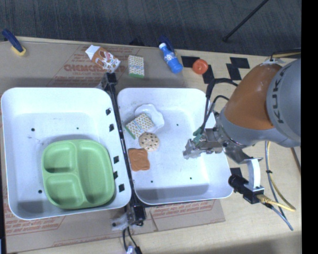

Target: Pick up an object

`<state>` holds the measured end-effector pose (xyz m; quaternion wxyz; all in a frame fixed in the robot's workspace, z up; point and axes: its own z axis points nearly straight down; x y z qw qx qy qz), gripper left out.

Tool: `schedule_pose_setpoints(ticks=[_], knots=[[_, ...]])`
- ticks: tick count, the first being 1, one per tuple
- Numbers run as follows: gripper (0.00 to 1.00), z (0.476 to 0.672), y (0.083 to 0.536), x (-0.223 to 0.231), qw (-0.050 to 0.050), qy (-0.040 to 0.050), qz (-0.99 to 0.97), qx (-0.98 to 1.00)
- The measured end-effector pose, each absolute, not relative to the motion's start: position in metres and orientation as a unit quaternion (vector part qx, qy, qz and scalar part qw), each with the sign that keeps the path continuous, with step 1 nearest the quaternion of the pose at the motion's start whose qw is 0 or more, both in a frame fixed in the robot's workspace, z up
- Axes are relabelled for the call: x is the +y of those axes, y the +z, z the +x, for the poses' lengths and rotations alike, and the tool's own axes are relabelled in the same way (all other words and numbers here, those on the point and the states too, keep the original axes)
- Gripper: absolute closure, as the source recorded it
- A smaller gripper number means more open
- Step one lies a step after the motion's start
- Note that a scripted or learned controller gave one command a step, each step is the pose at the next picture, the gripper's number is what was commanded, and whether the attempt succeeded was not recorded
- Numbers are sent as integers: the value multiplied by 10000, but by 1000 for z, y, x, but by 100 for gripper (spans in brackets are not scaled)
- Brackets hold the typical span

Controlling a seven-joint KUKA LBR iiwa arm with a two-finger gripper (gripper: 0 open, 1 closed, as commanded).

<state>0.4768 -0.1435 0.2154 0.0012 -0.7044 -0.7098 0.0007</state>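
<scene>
Over the right bin [217,187] the tool [193,148] hangs low above bare floor; whether it is apart or together I cannot tell; the cookie [148,141] lies well to its left, beside the brown toast [139,160].

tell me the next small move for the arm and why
Probably shift the end effector toward the left side of the right bin. It sits over bare floor at the bin's right side, while the cookie, brown slice and checkered packet lie near the divider.
</scene>
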Motion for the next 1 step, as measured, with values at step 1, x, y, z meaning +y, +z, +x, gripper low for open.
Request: schedule_pose_setpoints(ticks=[1], knots=[[100,576,219,-150,-1,2,-7052,-7090]])
